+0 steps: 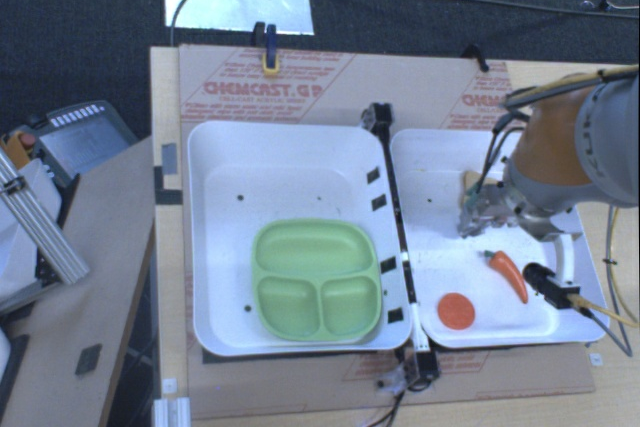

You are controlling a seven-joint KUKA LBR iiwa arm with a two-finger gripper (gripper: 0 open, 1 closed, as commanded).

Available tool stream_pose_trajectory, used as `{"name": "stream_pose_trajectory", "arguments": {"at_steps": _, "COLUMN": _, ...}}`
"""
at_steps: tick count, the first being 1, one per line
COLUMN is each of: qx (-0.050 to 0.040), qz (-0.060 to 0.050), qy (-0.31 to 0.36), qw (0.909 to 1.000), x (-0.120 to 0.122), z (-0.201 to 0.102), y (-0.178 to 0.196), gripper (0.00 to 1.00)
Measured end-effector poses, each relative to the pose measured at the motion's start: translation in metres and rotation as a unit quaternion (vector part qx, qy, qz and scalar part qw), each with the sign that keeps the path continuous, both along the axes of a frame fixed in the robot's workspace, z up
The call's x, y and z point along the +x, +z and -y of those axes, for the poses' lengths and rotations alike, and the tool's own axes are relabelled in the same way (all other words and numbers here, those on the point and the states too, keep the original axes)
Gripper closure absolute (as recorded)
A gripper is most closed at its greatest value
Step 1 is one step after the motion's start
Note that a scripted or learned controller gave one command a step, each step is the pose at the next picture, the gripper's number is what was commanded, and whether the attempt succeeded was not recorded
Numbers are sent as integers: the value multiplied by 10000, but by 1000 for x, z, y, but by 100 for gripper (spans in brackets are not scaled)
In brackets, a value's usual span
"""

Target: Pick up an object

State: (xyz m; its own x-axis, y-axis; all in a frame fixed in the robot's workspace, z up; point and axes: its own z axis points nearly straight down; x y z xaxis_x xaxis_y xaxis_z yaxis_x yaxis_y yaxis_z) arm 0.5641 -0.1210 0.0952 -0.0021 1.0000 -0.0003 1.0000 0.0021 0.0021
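The grey two-finger gripper hovers low in the right shallow white bin (finger state unclear), seemingly approaching; next it likely must close on the nearby tapered orange carrot-like piece.

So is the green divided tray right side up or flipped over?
Right side up: the green divided tray in the left bin shows its three compartments as open hollows facing the camera.

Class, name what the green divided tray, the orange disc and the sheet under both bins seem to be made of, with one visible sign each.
Green divided tray: probably moulded plastic, smooth, with rounded compartments and a soft sheen. Orange disc: perhaps plastic or rubber, flat, matt, evenly coloured. Sheet under the bins: looks like a board with a printed protective film, pale with repeated red lettering; the material beneath is unclear.
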Motion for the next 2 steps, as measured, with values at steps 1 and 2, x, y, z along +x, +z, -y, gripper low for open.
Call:
{"name": "stream_pose_trajectory", "arguments": {"at_steps": 1, "qx": -4, "qz": 12, "qy": -15, "qw": 10000, "x": -6, "z": 6, "y": 50, "gripper": 100}}
{"name": "stream_pose_trajectory", "arguments": {"at_steps": 2, "qx": -11, "qz": 28, "qy": 0, "qw": 10000, "x": -2, "z": 17, "y": 107, "gripper": 100}}
